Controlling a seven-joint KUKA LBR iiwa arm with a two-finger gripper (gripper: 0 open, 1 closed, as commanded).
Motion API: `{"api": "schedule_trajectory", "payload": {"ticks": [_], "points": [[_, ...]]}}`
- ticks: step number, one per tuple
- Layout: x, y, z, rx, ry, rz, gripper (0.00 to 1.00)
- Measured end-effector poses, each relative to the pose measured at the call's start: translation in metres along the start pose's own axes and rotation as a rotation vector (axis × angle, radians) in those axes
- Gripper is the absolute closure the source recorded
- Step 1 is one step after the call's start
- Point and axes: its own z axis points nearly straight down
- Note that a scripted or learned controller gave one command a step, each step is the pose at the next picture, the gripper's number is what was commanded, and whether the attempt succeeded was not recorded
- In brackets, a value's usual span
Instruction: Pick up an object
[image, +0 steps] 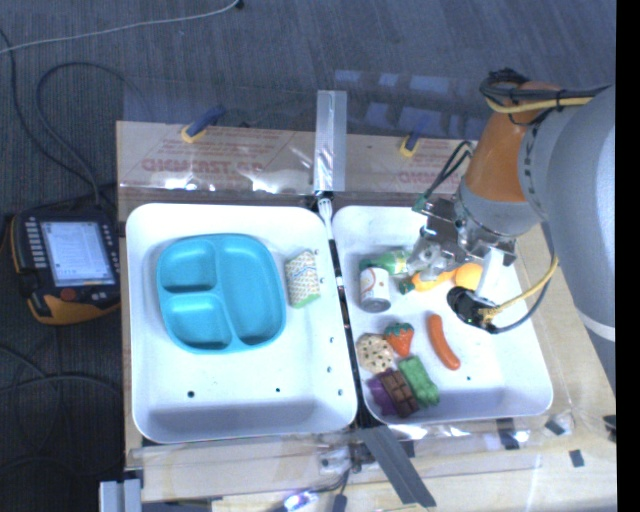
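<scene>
From above, I see my arm (560, 150) reaching in from the right over the right bin (520, 385), orange band above the wrist. My pincer (432, 262) hangs low over the upper middle of that bin, right by a yellow toy (462, 274) and just beside a small can (376, 288) lying with its white end toward the camera. Whether the pincer is spread or closed, or has hold of anything, I cannot tell; its tips are lost among the clutter.

Below the can lie a strawberry (400, 338), a speckled cookie (374, 351), a red sausage (444, 342), a green block (419, 380) and a dark chocolate bar (393, 392).

The left bin (200, 400) holds a blue divided plate (218, 290), with a pale wrapped snack (303, 277) just beside its right edge. A handheld control pad (65, 262) lies on the floor to the left.
</scene>
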Motion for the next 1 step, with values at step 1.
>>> {"api": "schedule_trajectory", "payload": {"ticks": [1], "points": [[-0.0672, -0.0011, -0.0062, 0.001, 0.0, 0.027, 1.0]]}}
